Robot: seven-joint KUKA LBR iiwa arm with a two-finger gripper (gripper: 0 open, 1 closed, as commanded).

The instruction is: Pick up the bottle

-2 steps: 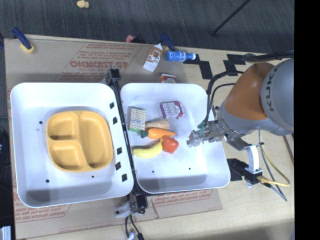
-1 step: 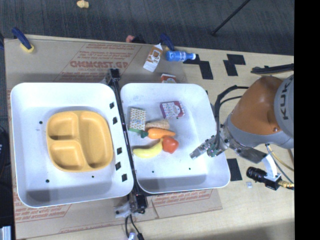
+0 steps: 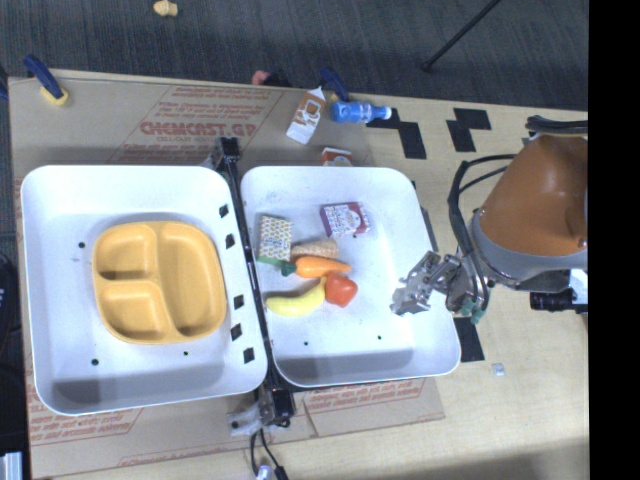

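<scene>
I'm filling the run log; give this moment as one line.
end effector: over right bin, right side | bottle: on bench behind bins, ungrasped

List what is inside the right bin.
The right bin holds a banana, carrot, tomato, cracker box and purple packet. Anything beneath them is hidden.

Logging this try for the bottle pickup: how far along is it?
Nothing looks done. The bottle lies on the bench beyond the right bin, untouched. The gripper is low over that bin's right side, nothing visible between its fingers. Reaching, grasping and lifting remain.
</scene>
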